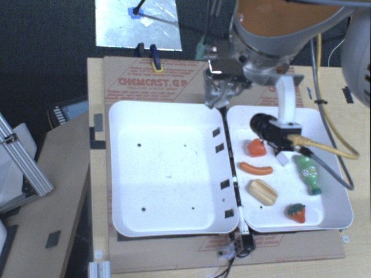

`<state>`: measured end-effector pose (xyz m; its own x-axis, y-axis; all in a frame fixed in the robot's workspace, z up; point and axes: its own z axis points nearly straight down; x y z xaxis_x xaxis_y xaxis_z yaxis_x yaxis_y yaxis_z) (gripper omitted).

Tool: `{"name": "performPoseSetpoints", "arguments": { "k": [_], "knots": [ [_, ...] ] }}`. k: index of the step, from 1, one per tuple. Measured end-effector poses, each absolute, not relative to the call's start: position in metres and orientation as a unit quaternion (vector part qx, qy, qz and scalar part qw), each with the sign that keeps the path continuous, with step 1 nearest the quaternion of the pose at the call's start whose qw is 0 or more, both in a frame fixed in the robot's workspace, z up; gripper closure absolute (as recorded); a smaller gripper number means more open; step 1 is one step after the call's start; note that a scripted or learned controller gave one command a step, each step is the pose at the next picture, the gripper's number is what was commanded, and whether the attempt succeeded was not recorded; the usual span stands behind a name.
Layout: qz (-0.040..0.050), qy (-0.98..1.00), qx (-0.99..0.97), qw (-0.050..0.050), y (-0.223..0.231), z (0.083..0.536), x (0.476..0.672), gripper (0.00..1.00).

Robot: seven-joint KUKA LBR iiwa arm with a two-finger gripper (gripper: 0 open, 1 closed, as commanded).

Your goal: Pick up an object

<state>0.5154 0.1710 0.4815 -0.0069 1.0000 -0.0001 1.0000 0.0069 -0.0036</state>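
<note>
The right bin [330, 155] holds several toy foods: a red-orange piece [257, 148], an orange sausage [255, 168], a tan bun [262, 191], a green bottle [307, 174] and a strawberry [296, 212]. My gripper [219, 99] hangs above the back rim where the two bins meet, left of and behind all these items. Nothing shows under it. The big grey and orange arm body fills the upper right and hides the back of the right bin.
The left bin [168, 167] is a bare white floor with small dark specks. A black fitting [269, 129] with a yellow cable [324, 149] reaches over the right bin's back half. Black clips [223, 167] line the divider between bins.
</note>
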Motion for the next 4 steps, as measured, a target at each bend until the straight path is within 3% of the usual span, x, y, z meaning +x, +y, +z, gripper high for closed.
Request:
{"name": "performPoseSetpoints", "arguments": {
  "k": [1,2,3,4],
  "knots": [
    [0.0019,-0.707,-0.708,0.001,0.127,0.429,0.485,1.00],
    [-0.0020,-0.709,-0.706,-0.001,0.139,0.458,0.500,1.00],
    [-0.0019,-0.709,-0.705,-0.001,0.154,0.477,0.486,1.00],
    [-0.0015,-0.709,-0.705,0.000,0.169,0.486,0.487,1.00]
  ]
}}
